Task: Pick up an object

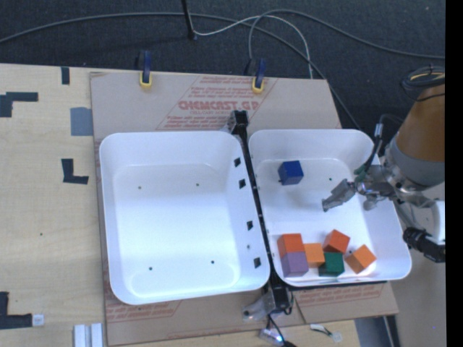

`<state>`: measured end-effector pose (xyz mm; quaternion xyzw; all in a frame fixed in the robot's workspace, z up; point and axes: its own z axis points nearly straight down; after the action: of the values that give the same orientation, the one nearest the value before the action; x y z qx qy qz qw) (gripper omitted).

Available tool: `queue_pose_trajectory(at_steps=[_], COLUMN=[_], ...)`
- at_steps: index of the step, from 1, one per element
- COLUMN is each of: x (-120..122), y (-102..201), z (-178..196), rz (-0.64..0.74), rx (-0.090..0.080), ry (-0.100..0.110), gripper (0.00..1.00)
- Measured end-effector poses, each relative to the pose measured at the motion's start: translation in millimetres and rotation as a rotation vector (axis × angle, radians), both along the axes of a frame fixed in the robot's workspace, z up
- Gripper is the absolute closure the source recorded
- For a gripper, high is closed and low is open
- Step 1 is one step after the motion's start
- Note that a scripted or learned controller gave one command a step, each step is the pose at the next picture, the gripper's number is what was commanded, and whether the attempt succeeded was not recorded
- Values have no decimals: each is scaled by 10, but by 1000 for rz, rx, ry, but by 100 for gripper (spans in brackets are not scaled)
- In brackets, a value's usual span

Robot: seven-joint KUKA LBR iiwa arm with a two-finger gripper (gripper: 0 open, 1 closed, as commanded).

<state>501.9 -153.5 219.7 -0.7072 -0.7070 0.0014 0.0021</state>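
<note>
From my remote desk: cubes [322, 255] cluster at the right bin's [311, 139] near wall, a blue cube [291, 172] standing alone beyond. I'd steer the gripper [338, 198], hovering between them, to that isolated cube and descend squarely. Whether the jaws are wide or narrow I cannot tell; they blur together.

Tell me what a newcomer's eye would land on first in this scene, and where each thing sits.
First, the bright cluster of small blocks packed along the near edge of the right bin: orange, red, purple and green, crowded together. Next, the lone blue block toward that bin's far side, apart from the rest. Then the grey arm with its orange band reaching in from the right, its gripper over the right bin, between the blue block and the cluster.
</note>
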Motion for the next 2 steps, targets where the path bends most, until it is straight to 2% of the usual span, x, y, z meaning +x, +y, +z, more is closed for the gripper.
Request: queue_pose_trajectory(at_steps=[1, 2], x=[11, 32], y=[0, -93], z=[19, -513], rz=[1, 0], rx=[-1, 0], ry=[-5, 1], gripper=[0, 0])
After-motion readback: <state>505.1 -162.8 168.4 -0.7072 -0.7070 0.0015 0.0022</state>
